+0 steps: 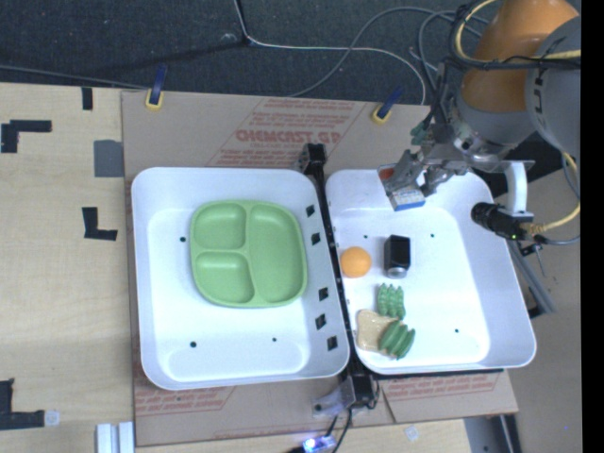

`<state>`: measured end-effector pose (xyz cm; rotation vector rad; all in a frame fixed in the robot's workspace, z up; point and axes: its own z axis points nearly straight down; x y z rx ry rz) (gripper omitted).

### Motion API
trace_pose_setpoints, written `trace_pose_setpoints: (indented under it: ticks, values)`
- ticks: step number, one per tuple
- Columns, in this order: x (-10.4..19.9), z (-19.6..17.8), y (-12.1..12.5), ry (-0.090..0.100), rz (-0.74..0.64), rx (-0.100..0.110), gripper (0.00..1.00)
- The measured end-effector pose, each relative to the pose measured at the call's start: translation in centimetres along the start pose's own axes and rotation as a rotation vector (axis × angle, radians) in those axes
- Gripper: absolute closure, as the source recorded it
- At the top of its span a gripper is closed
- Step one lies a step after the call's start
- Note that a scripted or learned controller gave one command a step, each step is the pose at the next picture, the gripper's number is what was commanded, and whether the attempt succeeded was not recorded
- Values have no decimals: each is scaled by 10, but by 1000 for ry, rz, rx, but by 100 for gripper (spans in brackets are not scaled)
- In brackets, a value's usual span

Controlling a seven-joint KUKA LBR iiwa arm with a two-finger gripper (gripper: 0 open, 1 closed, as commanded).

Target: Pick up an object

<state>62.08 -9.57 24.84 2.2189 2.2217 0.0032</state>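
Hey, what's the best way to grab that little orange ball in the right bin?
Judging from the view, take the orange ball across its middle, coming straight down from above. It is round, so any axis works, but it lies close to the right bin's left wall. Closing along that wall, rather than toward it, probably gives more room. The black object sits apart on its right.

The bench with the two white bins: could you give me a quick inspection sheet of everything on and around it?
Surface: cardboard sheet under two white bins, left bin, right bin.
Job's things: orange ball, black block, green toys in right bin.
Clutter: green divided plate in left bin.
Grippers: gripper over right bin's far edge.
Cables: loops by arm.
Surroundings: black tape marks.
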Motion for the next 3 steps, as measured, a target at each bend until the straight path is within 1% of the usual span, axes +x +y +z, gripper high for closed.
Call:
trace_pose_setpoints:
  ticks: [1,2,3]
  values:
    - [53,15,-13,0,-3,6,100]
    - [103,8,-24,1,-5,5,100]
    - [161,7,-27,1,-6,4,100]
